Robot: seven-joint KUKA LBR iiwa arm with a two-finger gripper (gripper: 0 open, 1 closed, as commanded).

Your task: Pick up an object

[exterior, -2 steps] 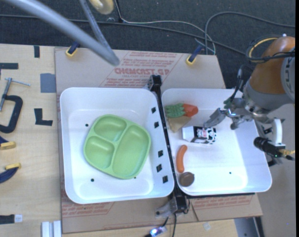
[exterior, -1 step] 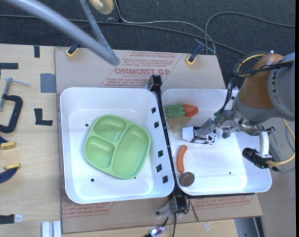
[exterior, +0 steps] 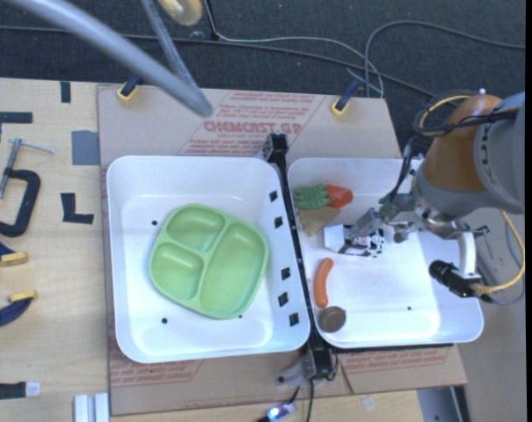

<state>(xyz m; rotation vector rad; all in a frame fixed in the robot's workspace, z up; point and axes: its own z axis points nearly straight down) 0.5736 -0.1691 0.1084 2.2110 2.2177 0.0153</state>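
My claw (exterior: 364, 236) sits low in the right bin (exterior: 450, 323), over a small black-and-white toy (exterior: 360, 244) near the bin's middle; from this slant I cannot tell how wide it stands or whether the toy is between the tips. The grey arm (exterior: 503, 161) with its orange band (exterior: 455, 152) comes in from the right edge.

Working from the near rim outward: a round brown piece (exterior: 332, 318) lies close to the front of the right bin, just beside the divider. Touching or nearly touching it above is an orange sausage-shaped toy (exterior: 323, 282), lying roughly upright in the view. Past the claw, toward the far wall, a carrot (exterior: 323, 197) with a green top and orange-red tip lies crosswise, with a pale tan piece (exterior: 311, 221) right under it.

In the left bin (exterior: 129, 178) a green divided plate (exterior: 209, 259) rests near the middle. Beyond both bins, a cardboard sheet (exterior: 248, 117) is held by yellow clamps (exterior: 127, 90).
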